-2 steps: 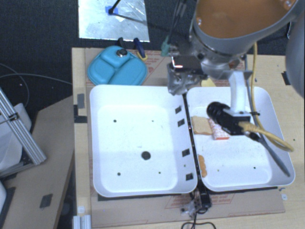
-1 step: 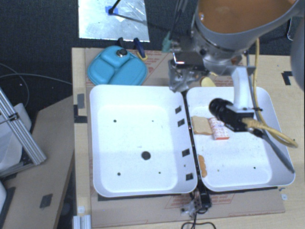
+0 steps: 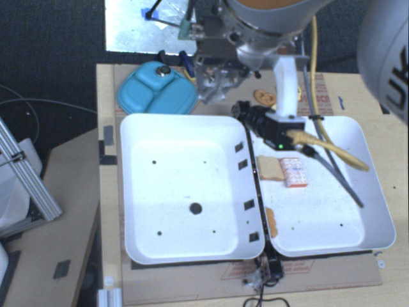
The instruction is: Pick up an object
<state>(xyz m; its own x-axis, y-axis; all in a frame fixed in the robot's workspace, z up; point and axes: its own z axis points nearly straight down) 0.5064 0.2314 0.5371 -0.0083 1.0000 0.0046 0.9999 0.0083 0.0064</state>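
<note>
My gripper (image 3: 214,89) hangs over the bench behind the bins, close to the back rim of the left bin (image 3: 134,171) and just right of a blue lidded dish (image 3: 158,89). The right bin (image 3: 377,216) holds a tan slice like toast (image 3: 271,169) and a small pink and white box (image 3: 294,172) side by side near its left wall. A thin tan piece (image 3: 271,222) lies lower down against that same wall. A small dark round thing (image 3: 195,208) sits on the floor of the left bin. Nothing shows under the gripper.
A small brown pretzel-like piece (image 3: 263,98) lies on the bench behind the right bin. A shiny sheet (image 3: 137,15) covers the area at the back left. Metal framing (image 3: 25,184) stands left of the bench.
</note>
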